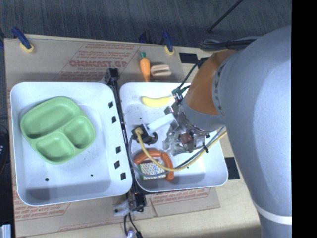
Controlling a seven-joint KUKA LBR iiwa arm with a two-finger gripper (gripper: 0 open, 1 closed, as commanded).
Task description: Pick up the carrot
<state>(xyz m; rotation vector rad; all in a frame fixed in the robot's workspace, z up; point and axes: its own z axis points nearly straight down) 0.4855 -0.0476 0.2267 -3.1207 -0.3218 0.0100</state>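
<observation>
The carrot (pixel 144 68), small and orange with a green top, lies on the cardboard just behind the right bin (pixel 213 175), outside both bins. My gripper (pixel 174 139) hangs low over the middle of the right bin, well in front of the carrot and to its right, with yellow and black cables looping around it. The arm's orange band (pixel 208 86) and grey body cover the bin's right side.
A tan bread-like piece (pixel 160 71) lies right of the carrot. The right bin holds a banana (pixel 156 101) at the back and an orange-rimmed object (pixel 153 165) at the front. A green divided plate (pixel 57 128) sits in the left bin (pixel 29 190).
</observation>
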